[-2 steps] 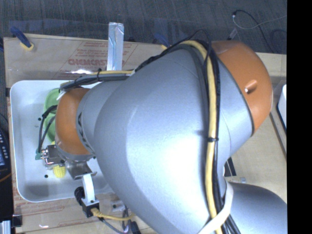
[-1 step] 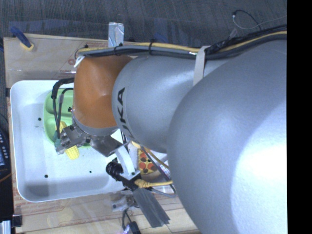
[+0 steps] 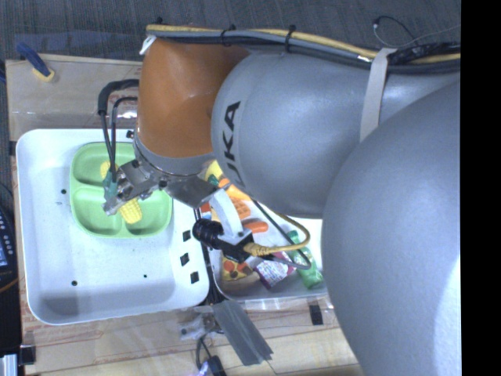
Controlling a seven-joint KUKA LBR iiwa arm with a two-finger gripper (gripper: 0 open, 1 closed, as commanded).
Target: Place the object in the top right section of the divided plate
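- Nearest the camera, the grey KUKA arm (image 3: 368, 178) bulks over the right half of the view; its rounded casing hides most of the right-hand bin and the far right of the worktop.
- On the casing the black letters "KA" can be read, set sideways; the rest of the brand name curves out of sight.
- Above the wrist sits the wide orange band (image 3: 176, 100), with black cables (image 3: 109, 124) looping off its left side.
- Along the lower edge, the wooden worktop (image 3: 117, 339) carries a grey bracket between the two bins.
- The right-hand shallow white bin (image 3: 266, 300) shows a sliver of clutter: bright packets and a green item, too crowded to name, with printing too small to read.
- The left-hand shallow white bin (image 3: 47, 233) holds the light green divided plastic plate (image 3: 90, 202) in its far half.
- The pincer (image 3: 124, 197) hangs low over the plate, and the small yellow corn-like object (image 3: 133, 209) lies just at its tips, in the plate's lower right section; I cannot tell whether the pincer grips it.
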